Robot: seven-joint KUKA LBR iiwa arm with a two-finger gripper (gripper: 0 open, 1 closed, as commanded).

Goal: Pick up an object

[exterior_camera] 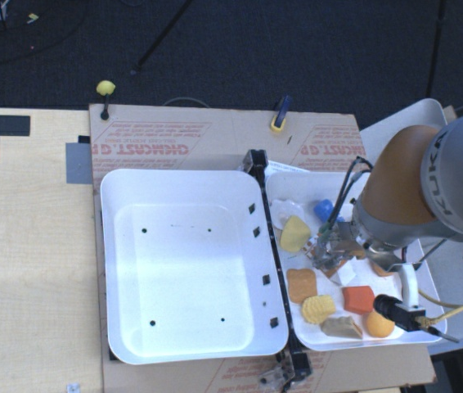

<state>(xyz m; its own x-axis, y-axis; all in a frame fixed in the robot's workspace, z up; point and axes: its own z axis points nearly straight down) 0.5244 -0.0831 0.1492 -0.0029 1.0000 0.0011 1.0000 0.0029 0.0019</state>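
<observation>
Gripper (328, 255) low in right bin (428, 338); finger state: cannot tell. Nearest candidates: pale yellow piece (294, 235) just left, tan square (302, 284) below-left. Centre over one object, avoid neighbours, descend straight, close firmly.

Left white bin (117, 219) on cardboard sheet (215, 142), blue-yellow clamp (280, 115) at cardboard's far edge, yellow ball (105, 88) at its far-left corner, wooden benchtop (27, 260) left, dark carpet (215, 31) beyond.

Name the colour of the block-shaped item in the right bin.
Red-orange block, seen in the camera view.
</observation>
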